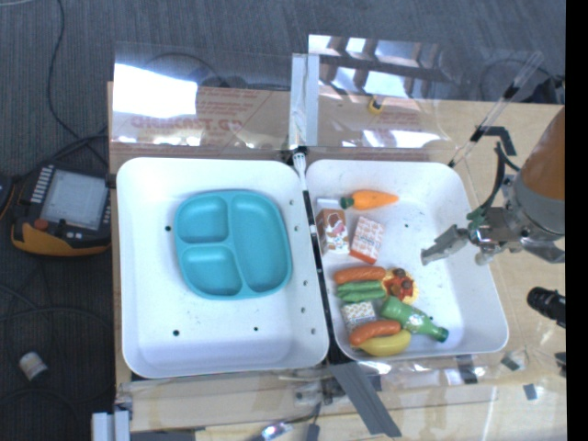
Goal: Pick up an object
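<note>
Because the task names no single object, any of the toy foods in the right bin (478, 246) may serve, and they all lie in its left half, close to the wall it shares with the left bin (147, 274). A carrot (369, 199) lies nearest the far edge, with two small printed boxes (351, 234) just beneath it. Toward the near edge come a sausage (360, 275), a green pod (360, 291), a yellow piece with red on it (401, 286), a green bottle (413, 321) and a banana (384, 343), packed so tightly that several touch one another. I judge that this crowding leaves little room for fingers between them, so the carrot, which lies more apart, looks the easiest to take.

The gripper (447, 245) is over the bare right half of the same bin, beside the right edge and well apart from the food. It holds nothing; how far it is open I cannot tell, since one grey tip is seen pointing left and the rest is blurred. The arm (542, 182) enters across the right edge.

In the left bin a blue divided plate (231, 243) lies near the centre, probably as a place for sorting.
</note>
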`<state>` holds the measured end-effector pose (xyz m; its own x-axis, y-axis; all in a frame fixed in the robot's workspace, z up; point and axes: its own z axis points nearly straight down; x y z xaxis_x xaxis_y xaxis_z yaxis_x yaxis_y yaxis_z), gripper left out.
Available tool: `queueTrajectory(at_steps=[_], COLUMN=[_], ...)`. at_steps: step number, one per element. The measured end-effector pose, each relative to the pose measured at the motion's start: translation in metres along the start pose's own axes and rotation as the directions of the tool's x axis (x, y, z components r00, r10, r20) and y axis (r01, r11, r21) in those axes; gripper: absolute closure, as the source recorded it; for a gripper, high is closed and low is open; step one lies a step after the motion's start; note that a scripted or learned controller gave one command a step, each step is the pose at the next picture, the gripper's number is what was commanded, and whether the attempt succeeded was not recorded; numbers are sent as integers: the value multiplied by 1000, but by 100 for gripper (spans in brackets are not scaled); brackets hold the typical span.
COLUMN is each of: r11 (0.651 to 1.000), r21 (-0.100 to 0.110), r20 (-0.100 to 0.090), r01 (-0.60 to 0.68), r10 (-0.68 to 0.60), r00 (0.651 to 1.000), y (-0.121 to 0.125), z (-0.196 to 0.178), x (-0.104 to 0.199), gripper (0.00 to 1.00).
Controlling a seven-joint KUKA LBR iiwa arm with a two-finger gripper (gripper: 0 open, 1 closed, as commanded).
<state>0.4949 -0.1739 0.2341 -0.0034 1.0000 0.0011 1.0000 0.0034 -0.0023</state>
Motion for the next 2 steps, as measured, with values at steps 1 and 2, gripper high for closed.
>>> queueTrajectory(at_steps=[1,2], r11=[1000,997], r21=[2,-8], r20=[-1,4], r01=[5,-82], r10=[-5,82], r00=[1000,997], y=[-12,15], z=[132,144], x=[49,73], gripper=[0,0])
